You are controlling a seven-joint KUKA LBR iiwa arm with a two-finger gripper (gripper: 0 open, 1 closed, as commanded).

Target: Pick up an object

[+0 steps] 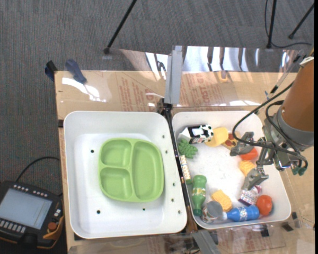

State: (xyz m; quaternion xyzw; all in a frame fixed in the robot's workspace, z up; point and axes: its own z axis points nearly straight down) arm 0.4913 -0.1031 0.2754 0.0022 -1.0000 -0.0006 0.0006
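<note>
My gripper [249, 160] hangs over the right part of the right bin [222, 171], its two grey fingers spread apart, so it is open. One fingertip [242, 143] lies toward the back and the other lies nearer the front. Between them, lower in the bin, lie an orange piece [249, 154] and a yellow-orange piece [246, 167]; neither is gripped. Also in this bin are a black-and-white cow toy [201, 134], a yellow toy [219, 136], a green leafy toy [188, 148], a green bottle [197, 189], a corn cob [221, 199], a blue toy [243, 214] and a red ball [264, 204].
The left bin [85, 136] holds a green divided plate [131, 169]. A grey post [173, 75] stands behind the seam between the bins. Cables loop from the arm [299, 107] at the right. A teach pendant [24, 210] lies on the floor at lower left.
</note>
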